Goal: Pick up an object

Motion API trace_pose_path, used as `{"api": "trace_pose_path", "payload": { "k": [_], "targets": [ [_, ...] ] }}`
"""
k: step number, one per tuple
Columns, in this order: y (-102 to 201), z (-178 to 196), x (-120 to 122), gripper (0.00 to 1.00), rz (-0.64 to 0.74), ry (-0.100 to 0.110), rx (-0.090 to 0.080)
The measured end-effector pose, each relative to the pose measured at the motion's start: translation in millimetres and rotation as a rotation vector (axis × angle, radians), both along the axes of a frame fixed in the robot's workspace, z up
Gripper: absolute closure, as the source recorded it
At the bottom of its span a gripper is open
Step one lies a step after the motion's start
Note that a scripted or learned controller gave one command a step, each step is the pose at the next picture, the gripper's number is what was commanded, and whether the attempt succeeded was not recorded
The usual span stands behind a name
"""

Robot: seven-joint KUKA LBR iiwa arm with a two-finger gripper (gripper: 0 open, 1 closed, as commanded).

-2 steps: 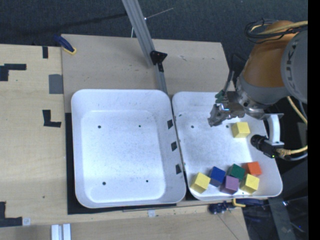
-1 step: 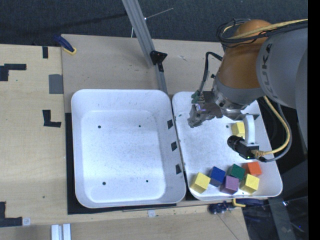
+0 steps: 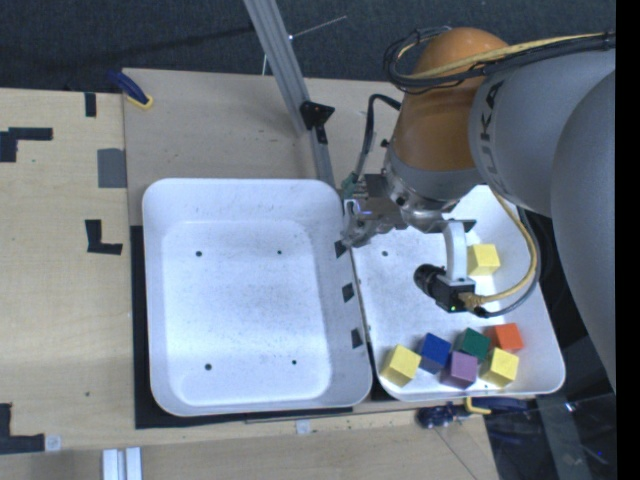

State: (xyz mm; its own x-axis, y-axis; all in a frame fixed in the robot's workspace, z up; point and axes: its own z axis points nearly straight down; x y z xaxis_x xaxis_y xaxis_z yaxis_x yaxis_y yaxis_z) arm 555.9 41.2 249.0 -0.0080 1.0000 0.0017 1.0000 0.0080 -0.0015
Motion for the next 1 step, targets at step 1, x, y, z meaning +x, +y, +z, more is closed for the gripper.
{"api": "trace_pose_path", "payload": {
  "k": [1],
  "targets": [
    [54.9,-18.2,17.0,1.00,-0.001,0.001,-0.001]
  ]
}}
